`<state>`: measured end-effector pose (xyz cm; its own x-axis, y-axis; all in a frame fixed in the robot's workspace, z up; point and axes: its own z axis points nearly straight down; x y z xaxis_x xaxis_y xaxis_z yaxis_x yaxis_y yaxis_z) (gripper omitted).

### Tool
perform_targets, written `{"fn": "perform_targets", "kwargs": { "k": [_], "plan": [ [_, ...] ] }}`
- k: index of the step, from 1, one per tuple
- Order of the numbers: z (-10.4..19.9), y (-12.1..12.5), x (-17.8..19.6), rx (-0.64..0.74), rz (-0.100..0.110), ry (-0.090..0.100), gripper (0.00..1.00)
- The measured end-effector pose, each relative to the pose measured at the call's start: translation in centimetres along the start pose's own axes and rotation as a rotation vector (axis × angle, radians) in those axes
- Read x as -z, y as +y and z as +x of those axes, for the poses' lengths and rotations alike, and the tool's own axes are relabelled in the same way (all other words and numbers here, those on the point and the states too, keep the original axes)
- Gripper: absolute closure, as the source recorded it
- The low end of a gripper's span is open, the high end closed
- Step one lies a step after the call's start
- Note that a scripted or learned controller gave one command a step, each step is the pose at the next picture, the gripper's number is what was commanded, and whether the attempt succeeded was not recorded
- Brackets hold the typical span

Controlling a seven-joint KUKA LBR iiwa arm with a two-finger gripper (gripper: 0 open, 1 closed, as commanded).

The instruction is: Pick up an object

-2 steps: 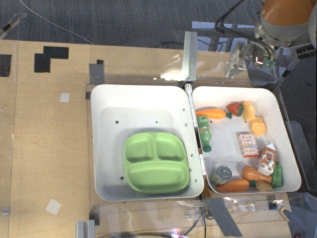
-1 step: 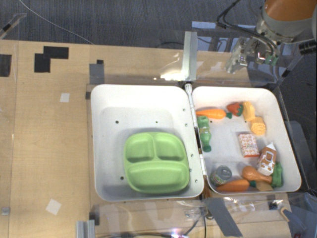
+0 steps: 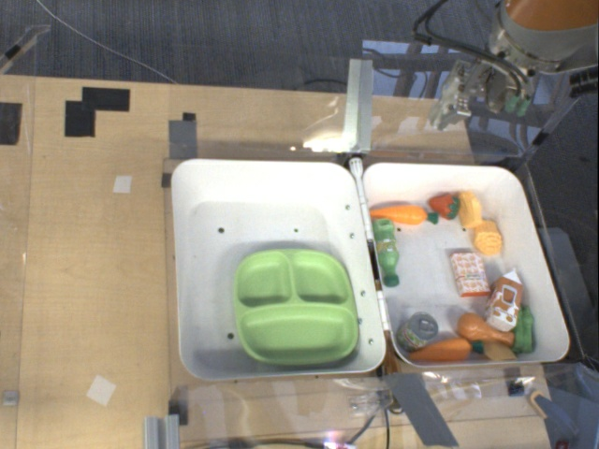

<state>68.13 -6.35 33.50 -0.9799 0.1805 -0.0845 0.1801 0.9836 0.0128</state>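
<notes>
green divided plate [image 3: 296,305], orange carrot [image 3: 401,215], white bins [image 3: 262,181]

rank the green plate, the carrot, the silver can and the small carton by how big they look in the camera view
1. green plate, by far the largest
2. carrot, long and thin
3. small carton and silver can: these look about alike, so I won't rank them; the can lies slightly nearer the camera.
</notes>
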Motion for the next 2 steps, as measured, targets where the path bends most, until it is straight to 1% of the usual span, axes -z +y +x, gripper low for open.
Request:
{"fn": "perform_targets", "kwargs": {
  "k": [1,2],
  "plan": [
    [6.6,-4.9,-4.6,0.159,0.006,0.078,1.00],
    [6.2,-4.6,-3.2,0.163,0.005,0.065,1.00]
  ]
}}
